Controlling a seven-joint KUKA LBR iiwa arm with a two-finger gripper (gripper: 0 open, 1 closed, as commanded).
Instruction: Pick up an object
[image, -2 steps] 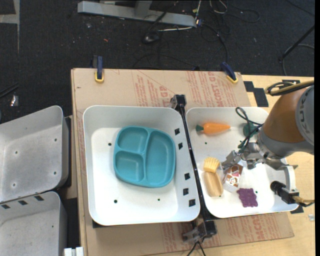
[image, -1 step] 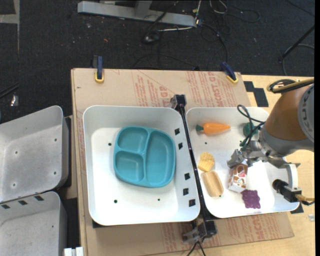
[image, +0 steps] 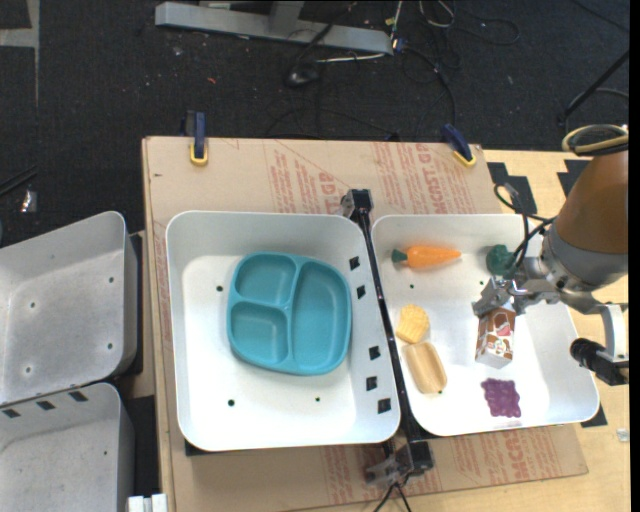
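Carton (image: 496, 336) below gripper (image: 497, 296), grip unclear, grapes (image: 501, 397) near, bun (image: 425, 367), carrot (image: 428, 257) apart

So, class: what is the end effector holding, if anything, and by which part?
Cannot be told. The end effector sits right at the top of the small brown-and-white carton, but a grip isn't visible.

— What lies beyond the gripper (image: 497, 296)?
— Dark speckled floor (image: 90, 80), cables (image: 420, 50) and a grey metal bar (image: 270, 28).
— And under it?
— A cardboard-topped bench (image: 270, 170); far off, spare white trays (image: 60, 300).
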